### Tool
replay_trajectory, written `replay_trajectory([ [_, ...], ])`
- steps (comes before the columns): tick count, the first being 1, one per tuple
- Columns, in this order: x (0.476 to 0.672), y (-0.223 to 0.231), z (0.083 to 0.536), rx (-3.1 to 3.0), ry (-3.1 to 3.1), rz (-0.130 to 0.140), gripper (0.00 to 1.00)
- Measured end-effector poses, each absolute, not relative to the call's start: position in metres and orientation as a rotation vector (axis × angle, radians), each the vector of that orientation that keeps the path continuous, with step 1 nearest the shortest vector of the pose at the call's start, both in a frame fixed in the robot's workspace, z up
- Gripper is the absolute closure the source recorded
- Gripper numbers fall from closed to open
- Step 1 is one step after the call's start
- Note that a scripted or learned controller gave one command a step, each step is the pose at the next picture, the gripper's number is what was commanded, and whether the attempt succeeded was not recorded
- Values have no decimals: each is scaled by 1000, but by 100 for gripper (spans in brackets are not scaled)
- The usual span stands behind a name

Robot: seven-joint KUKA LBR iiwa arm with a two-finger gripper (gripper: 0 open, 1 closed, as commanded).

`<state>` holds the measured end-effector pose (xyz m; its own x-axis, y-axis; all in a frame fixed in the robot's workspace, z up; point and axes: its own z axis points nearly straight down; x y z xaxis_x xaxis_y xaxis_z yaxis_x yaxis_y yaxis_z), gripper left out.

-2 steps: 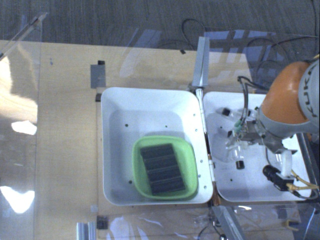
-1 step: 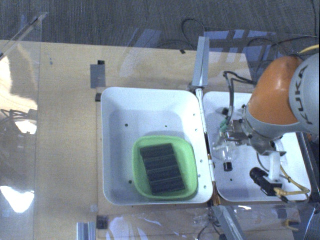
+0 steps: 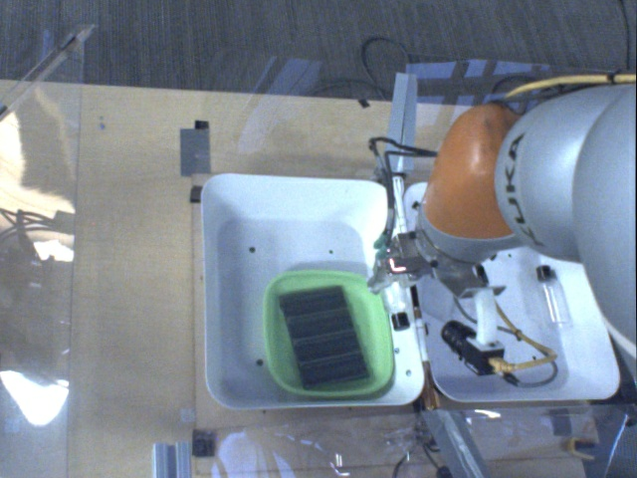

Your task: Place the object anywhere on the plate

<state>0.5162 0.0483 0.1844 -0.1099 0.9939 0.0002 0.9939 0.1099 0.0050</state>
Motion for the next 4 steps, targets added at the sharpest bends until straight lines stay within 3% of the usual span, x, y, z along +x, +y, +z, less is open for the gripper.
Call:
replay_trajectory([
  [1,516,48,185,2095,2337,6,0],
  [2,548,-7,186,1891,2501,8,0],
  [3,561,10,186,1891,2503,7,0],
  [4,587,-36,186,1850,2530,7,0],
])
